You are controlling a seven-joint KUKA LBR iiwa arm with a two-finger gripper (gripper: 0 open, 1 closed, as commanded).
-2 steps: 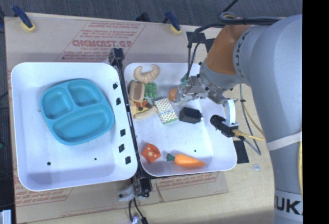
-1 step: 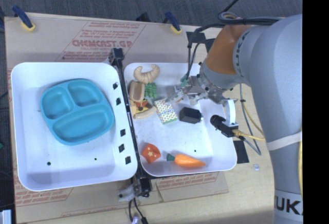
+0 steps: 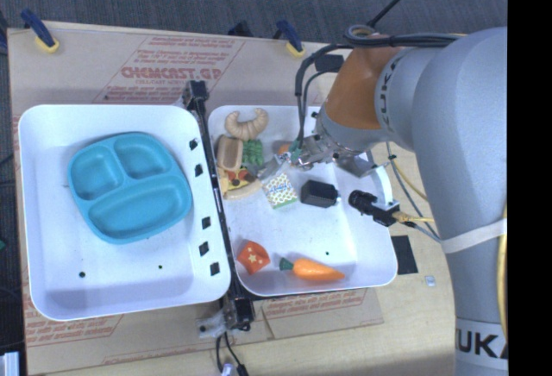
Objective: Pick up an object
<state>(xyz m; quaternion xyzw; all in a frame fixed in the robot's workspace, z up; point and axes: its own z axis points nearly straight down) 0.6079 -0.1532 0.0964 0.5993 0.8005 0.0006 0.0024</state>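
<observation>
Right now, in the camera view, my claw [image 3: 291, 157] sits low in the upper middle of the right-hand shallow white bin [image 3: 377, 266], with my grey arm and its orange band [image 3: 358, 94] filling the right of the frame above it. Whether it is wide or narrow I cannot tell; the wrist covers most of it and the tip is a small blur of metal.

Nearest to that tip is a small square packet with a green-and-white speckled pattern [image 3: 279, 190]. It lies just below and slightly left of my claw, near but, as far as I can make out, not touching. It rests flat on the bin floor, turned like a diamond, so no long axis is clear; I judge a short drop down-frame would bring me over it.

Close on the left of the claw lies a green leafy plastic vegetable [image 3: 253, 152] beside a tan, bread-like toy piece [image 3: 228, 150], with a pale croissant-shaped toy [image 3: 246, 122] above them at the bin's upper edge. A small black block [image 3: 318, 192] sits just right of the packet. Well apart, along the lower edge of the bin, lie a red toy tomato or pepper [image 3: 253, 256] and an orange toy carrot with a green top [image 3: 311, 269], its length running left to right.

In the left-hand white bin [image 3: 39, 279] a blue divided plastic plate [image 3: 129, 185] lies alone, far from my reach.
</observation>
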